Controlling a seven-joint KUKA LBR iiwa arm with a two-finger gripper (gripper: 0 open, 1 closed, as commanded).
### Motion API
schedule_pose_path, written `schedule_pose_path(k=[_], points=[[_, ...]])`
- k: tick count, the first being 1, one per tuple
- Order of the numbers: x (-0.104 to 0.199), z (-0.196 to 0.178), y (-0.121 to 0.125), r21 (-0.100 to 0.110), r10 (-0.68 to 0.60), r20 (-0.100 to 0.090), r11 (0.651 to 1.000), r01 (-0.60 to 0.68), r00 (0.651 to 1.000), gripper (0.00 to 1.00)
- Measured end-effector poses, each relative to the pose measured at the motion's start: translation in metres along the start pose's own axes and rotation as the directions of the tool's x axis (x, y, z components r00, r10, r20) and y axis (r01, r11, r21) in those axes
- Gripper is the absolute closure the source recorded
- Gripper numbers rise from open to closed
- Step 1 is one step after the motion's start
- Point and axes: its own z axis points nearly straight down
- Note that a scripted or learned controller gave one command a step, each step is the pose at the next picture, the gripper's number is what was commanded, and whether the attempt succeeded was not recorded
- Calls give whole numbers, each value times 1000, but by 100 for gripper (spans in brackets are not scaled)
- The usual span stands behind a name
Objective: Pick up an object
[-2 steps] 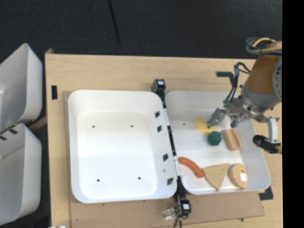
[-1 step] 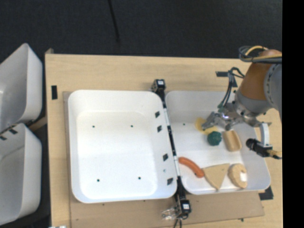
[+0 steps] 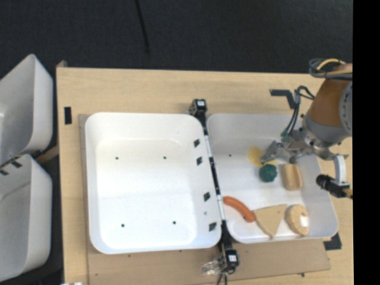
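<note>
My gripper (image 3: 280, 154) hangs over the upper middle of the right bin (image 3: 237, 129), below the arm's orange band. Its fingers are spread open with nothing between them. Just under it lie a small yellow piece (image 3: 255, 155), a green ball (image 3: 268, 173) and a tan block (image 3: 291, 177). Nearer the bin's front edge are an orange sausage (image 3: 239, 208), a tan wedge (image 3: 268, 219) and a pale oval bread roll (image 3: 297, 218).
The left bin (image 3: 95, 177) sits against the right one, joined by a row of black clips (image 3: 208, 177). Cables loop off the arm at the far right. White shapes stand past the bench's left edge.
</note>
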Motion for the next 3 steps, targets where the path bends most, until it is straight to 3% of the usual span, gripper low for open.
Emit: schedule_pose_path(k=[1,2,3], points=[[1,1,-27,3,0,-1,1000,0,1000,0],[1,1,-79,4,1,-2,1000,-1,1000,0],[-2,-7,-76,1,5,1,1000,-5,1000,100]])
